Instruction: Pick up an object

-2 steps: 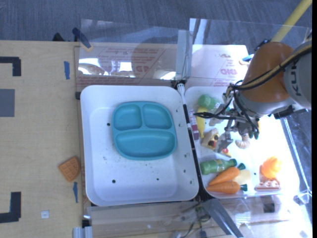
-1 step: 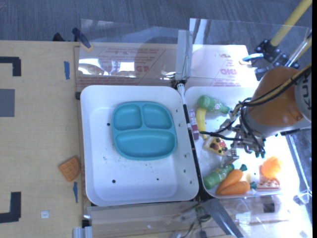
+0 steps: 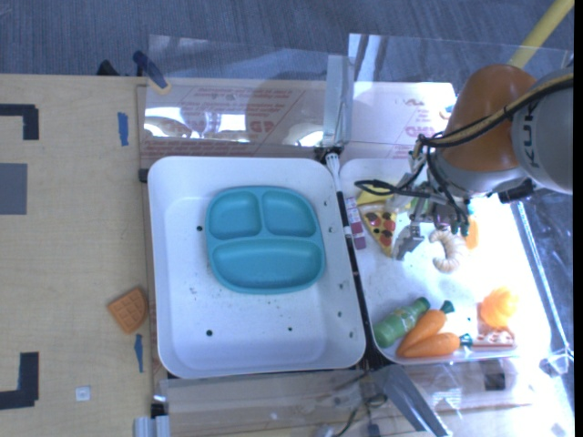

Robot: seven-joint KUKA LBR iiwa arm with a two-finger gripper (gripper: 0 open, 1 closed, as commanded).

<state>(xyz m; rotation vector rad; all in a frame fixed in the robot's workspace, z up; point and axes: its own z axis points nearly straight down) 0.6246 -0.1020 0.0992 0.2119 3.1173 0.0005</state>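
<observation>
A blue-grey carpet (image 3: 273, 7) covers the floor along the top. A light wooden board (image 3: 68, 244) spans the left, with black marks and blue tape near its right edge.

The claw (image 3: 428, 235) hides its fingertips in glare; arm (image 3: 547, 135) cut off at right.

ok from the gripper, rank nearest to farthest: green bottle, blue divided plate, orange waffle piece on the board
1. Green plastic bottle, in the right bin below the gripper.
2. Blue divided plate, in the middle of the left bin.
3. Orange waffle piece, out on the wooden board, far left.
</observation>
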